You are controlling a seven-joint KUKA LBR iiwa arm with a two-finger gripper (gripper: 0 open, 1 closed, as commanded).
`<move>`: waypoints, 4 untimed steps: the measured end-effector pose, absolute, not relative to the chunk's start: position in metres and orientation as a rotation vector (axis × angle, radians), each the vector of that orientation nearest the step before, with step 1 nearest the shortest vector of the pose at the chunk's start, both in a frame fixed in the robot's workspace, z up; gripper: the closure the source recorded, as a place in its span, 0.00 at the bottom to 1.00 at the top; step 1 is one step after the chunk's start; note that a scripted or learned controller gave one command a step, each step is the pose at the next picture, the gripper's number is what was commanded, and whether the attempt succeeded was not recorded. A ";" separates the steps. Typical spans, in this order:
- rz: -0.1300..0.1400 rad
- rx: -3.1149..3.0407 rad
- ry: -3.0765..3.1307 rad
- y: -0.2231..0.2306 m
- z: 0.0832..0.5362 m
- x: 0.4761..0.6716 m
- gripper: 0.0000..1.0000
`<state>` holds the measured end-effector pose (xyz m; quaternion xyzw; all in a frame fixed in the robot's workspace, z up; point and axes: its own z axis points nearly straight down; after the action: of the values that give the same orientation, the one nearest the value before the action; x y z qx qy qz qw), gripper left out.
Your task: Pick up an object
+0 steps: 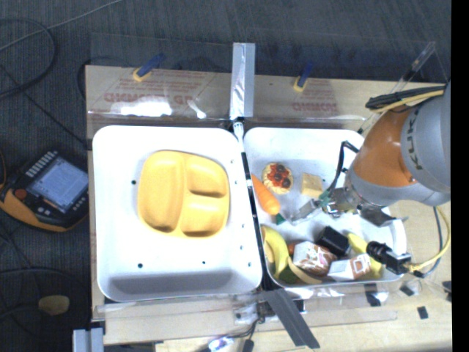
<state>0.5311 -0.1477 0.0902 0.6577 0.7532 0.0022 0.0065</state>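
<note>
The right bin [253, 147] holds a jumble of toy food. An orange carrot [265, 194] lies along its left wall, with a small round pizza [278, 174] just behind it and a pale yellow block [311, 184] to the right. At the front are a banana [275, 254], a brown packet [314, 258], a black object [333, 240] and a small carton [355, 267]. My gripper [323, 204] reaches in from the right and hangs low over the middle of this bin, between the yellow block and the black object. Nothing is visibly held in it.
The left bin [117, 270] carries a yellow sectioned plate [183, 192]. A metal divider strip [242, 79] stands behind the seam between the bins. The grey arm with its orange band [385, 160] covers the right bin's far right side. A handheld pendant [45, 189] lies on the floor at left.
</note>
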 end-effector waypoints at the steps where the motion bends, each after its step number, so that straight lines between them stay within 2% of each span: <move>1: 0.010 2.043 2.366 -0.104 0.091 0.489 0.00; 2: 0.019 2.236 2.197 -0.116 0.090 0.493 0.00; 3: -0.008 2.455 1.962 -0.083 0.183 0.483 0.00; 4: 0.020 2.415 1.974 -0.109 0.116 0.491 0.00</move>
<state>0.4906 -0.1091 0.1156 0.7741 0.6329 0.0064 0.0112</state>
